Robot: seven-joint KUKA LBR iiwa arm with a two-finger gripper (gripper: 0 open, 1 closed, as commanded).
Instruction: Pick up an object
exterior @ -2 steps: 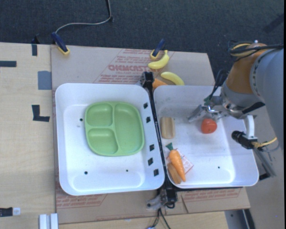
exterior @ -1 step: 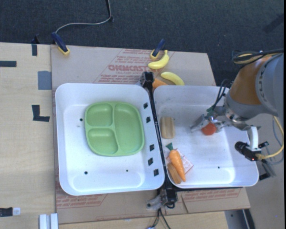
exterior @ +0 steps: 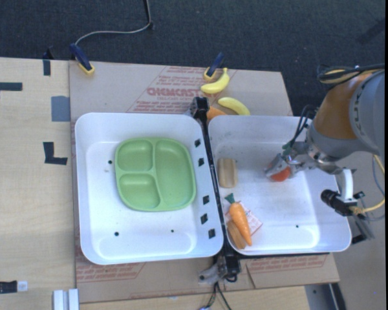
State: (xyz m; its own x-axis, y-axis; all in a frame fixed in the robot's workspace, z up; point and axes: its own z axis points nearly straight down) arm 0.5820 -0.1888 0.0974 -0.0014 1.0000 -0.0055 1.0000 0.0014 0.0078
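My gripper (exterior: pixel 279 170) reaches into the right bin (exterior: pixel 323 239) from the right, low over its right-centre floor. A small red object (exterior: pixel 282 175) sits right at its fingertips; whether it is between them I cannot tell. A tan block (exterior: pixel 227 172) lies near the bin's left wall. Two orange carrots (exterior: pixel 239 222) rest on a small packet at the front left of that bin.
The left bin (exterior: pixel 97 237) holds a green divided plate (exterior: pixel 155 174). Two yellow bananas (exterior: pixel 223 92) and an orange piece lie on the cardboard behind the bins. A blue clamp (exterior: pixel 82 58) and a black cable sit at the back left.
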